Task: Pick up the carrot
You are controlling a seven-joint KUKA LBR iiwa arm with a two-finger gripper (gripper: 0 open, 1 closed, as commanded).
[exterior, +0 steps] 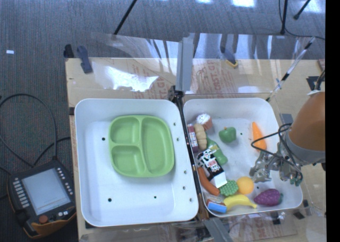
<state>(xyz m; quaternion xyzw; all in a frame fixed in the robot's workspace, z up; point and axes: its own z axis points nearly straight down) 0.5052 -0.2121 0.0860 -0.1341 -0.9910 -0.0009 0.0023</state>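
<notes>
Nearest the lens, along the front wall of the right bin (287,109), lie a small blue-and-white piece (215,207), a banana (239,201) and a purple fruit (268,197). Just behind the banana sits a round orange fruit (245,184), with a green bumpy piece (229,188) touching its left side. A long orange-red piece (207,181) lies along the bin's left wall, beside a black-and-white carton (209,162). Farther back against that wall are a tan stacked item (200,135) and a white-topped item (204,121). A green pepper (228,134) rests near the bin's middle.

The carrot (257,135) lies in the back right part of the right bin, on the white floor, pointing away from the camera, apart from the pepper. The end effector (276,169) hangs low over the bin's right side, in front of the carrot and not touching it; whether its fingers are spread or closed I cannot tell, and nothing is visibly between them.

Left of this bin, the left bin (90,182) holds a green sectioned tray (142,145). Both bins sit on the desk (127,78).
</notes>
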